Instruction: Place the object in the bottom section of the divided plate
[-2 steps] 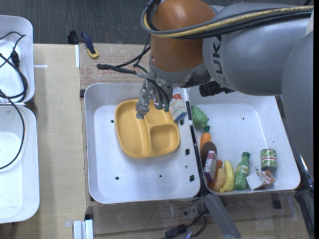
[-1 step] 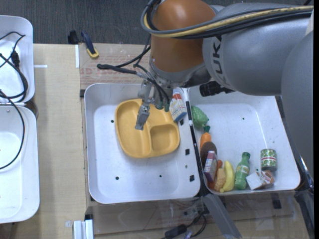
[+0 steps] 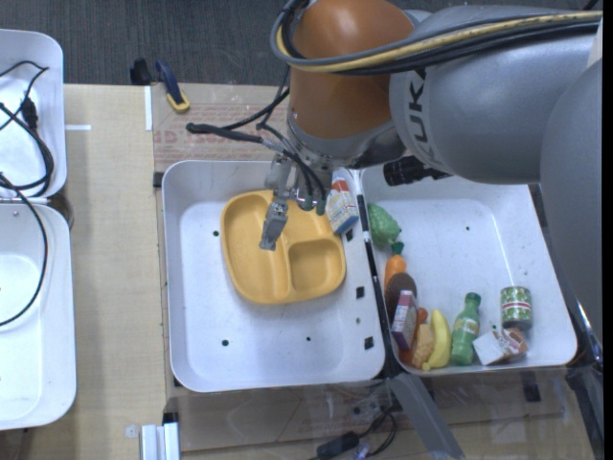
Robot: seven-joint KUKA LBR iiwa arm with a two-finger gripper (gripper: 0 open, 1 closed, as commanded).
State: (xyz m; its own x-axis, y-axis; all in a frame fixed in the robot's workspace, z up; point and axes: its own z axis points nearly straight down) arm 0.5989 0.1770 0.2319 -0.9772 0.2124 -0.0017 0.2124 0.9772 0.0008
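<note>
Object: you cannot yet pick out from this view which item is the one to be placed; nothing lies on the yellow plastic divided plate (image 3: 284, 249), and no item shows between the fingers.
Candidate: a small white and blue carton (image 3: 342, 206) sits at the divider between the bins, just beside the plate's right rim and close under the wrist; whether it is held or merely lying there you cannot tell.
Progress: judge the placing as not done; the plate's sections are all bare, so the drop into the bottom section remains.
Plate: it lies in the left white bin (image 3: 192, 286), tilted a little, with one long section on the left and two smaller ones on the right.
Pincer: the two-finger gripper (image 3: 278, 220) hangs over the plate's upper middle; one dark finger shows against the yellow, and you cannot tell how far the fingers are parted.
Right white bin (image 3: 479, 218): a green leafy toy (image 3: 383, 226), a yellow banana (image 3: 439, 339), a green bottle (image 3: 465, 328) and a small green-labelled can (image 3: 515, 307) lie along its lower edge and left side.
</note>
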